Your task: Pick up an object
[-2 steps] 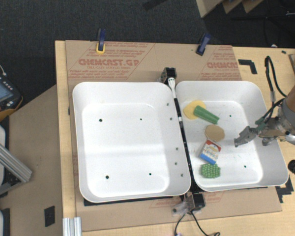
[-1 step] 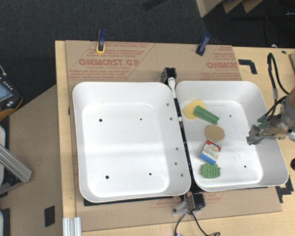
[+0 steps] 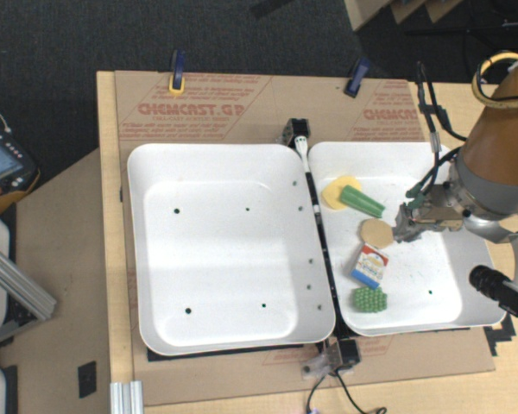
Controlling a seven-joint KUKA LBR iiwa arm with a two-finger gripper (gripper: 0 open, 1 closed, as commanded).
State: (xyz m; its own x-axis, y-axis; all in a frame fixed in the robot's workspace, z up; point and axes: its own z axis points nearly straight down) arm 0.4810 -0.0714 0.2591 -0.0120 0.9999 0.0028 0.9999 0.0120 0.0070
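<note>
The right bin (image 3: 432,300) holds a yellow piece with a green cylinder (image 3: 359,200) across it, a tan round disc (image 3: 375,232), a small red, white and blue box (image 3: 369,266) and a bumpy green ball (image 3: 369,299). My gripper (image 3: 407,228) hangs low over the right bin, just right of the tan disc. The wrist body hides its fingertips, and I see nothing held.
The left bin (image 3: 224,240) lies beside the right one, with a black divider (image 3: 318,231) between them. Both bins rest on a cardboard sheet (image 3: 242,97) held by blue clamps at the back. Cables run along the arm at the right.
</note>
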